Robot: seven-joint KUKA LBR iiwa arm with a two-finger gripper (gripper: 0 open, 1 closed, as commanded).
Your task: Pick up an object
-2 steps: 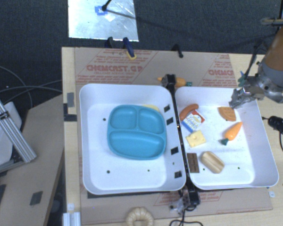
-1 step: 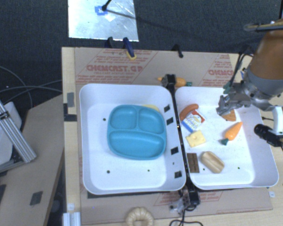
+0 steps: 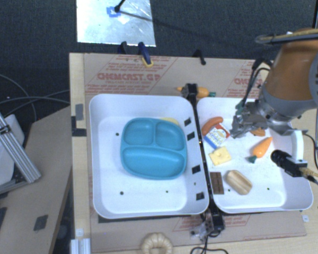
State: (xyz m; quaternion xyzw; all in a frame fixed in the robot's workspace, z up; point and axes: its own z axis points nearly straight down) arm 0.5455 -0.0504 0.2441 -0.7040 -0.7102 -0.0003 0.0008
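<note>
Toy food [image 3: 218, 137] beside jaws, grip state unclear.

left bin [image 3: 108, 157]: you had a blue divided plate [image 3: 152, 147] sitting in the middle, a bit of yellow peeking at its far edge.
right bin [image 3: 286, 194]: it held an orange-red sausage [image 3: 211, 124], a blue-and-white packet [image 3: 216, 137], a yellow cheese wedge [image 3: 220, 155], an orange carrot [image 3: 261, 147], a tan bread roll [image 3: 238, 181] and a brown bar [image 3: 216, 182] by the divider.
arm [image 3: 294, 73]: it reached in from the right over the right bin's far side.
gripper [image 3: 243, 125]: it hung just right of the sausage and packet; you couldn't tell the finger state.
bench [image 3: 132, 73]: a doughnut-shaped toy [image 3: 157, 243] lay at the near edge, and a small orange item [image 3: 201, 92] sat behind the bins.
</note>
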